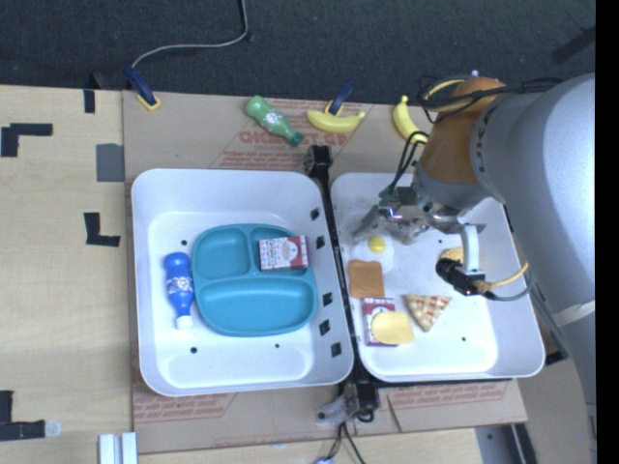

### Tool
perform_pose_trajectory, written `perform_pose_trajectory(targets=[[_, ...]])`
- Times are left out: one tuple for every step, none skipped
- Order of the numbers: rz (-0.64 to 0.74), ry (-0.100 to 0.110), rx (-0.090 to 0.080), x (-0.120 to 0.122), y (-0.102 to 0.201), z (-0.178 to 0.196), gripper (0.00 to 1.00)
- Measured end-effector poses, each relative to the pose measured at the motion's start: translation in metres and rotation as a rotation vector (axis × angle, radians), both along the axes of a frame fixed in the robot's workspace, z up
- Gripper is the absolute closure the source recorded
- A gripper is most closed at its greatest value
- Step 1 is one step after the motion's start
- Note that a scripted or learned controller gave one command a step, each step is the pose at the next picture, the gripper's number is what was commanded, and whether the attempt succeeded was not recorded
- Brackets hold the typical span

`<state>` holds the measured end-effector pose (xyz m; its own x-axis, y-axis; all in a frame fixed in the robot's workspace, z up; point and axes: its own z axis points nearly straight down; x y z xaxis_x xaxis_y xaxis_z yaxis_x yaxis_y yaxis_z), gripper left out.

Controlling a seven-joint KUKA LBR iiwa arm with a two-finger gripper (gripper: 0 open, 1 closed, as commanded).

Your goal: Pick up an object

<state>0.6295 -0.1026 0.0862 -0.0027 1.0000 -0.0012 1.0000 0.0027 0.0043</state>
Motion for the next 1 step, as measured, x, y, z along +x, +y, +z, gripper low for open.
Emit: perform_pose_trajectory(targets=[[0.000, -0.004, 0.000, 0.0014, 0.0000, 0.0116, 1.00]])
